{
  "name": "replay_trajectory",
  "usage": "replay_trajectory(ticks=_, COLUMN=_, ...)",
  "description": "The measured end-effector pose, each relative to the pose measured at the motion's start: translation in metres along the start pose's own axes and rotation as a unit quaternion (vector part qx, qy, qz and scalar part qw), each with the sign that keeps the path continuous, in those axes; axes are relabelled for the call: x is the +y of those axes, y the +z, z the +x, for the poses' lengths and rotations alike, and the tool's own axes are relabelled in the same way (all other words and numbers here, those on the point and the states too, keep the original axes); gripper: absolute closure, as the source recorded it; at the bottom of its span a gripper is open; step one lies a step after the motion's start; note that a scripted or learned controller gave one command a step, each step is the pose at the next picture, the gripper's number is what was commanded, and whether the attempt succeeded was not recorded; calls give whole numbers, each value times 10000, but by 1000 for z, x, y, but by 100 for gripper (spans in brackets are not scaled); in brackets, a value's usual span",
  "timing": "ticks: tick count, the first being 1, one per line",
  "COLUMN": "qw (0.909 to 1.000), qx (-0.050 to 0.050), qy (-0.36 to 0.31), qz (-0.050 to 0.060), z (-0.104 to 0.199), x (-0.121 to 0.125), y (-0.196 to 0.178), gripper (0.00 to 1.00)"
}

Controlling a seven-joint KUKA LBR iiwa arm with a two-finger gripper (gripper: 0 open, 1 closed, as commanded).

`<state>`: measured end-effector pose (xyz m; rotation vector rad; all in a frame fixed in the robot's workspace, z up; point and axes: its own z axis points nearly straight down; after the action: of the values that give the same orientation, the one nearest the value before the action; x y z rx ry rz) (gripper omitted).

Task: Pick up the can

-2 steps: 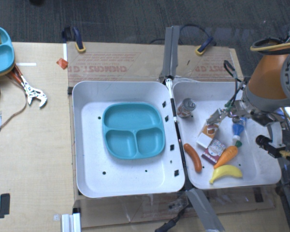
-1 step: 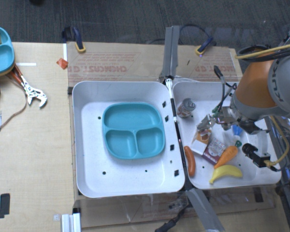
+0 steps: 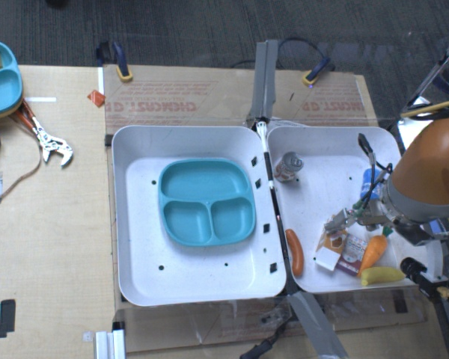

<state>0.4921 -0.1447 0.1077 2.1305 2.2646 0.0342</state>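
Right bin [image 3: 314,137] holds small upright silvery can [image 3: 287,167].

I see the bench [image 3: 52,260] carrying two white bins, left bin [image 3: 127,223] and right bin [image 3: 314,137], touching side by side; a wrench [image 3: 51,144] lies near its left edge.

Pretty even overhead light, nothing harsh. The two white bins [image 3: 120,200] come out bright, almost washed out, with soft glare along their rims. The teal tray [image 3: 207,202] only throws a faint shadow. The dark floor [image 3: 209,13] up top looks grainy. Overall a bit soft and low-res, so small stuff gets mushy.
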Motion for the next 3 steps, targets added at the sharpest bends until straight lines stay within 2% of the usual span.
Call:
replay_trajectory(ticks=1, qw=10000, qx=7, qy=22, qz=17, z=-69, x=56, y=1, gripper=0)
replay_trajectory(ticks=2, qw=9997, qx=51, qy=218, qz=70, z=-78, x=110, y=4, gripper=0)
replay_trajectory(ticks=3, qw=9986, qx=-10, qy=537, qz=25, z=-21, x=67, y=2, gripper=0)
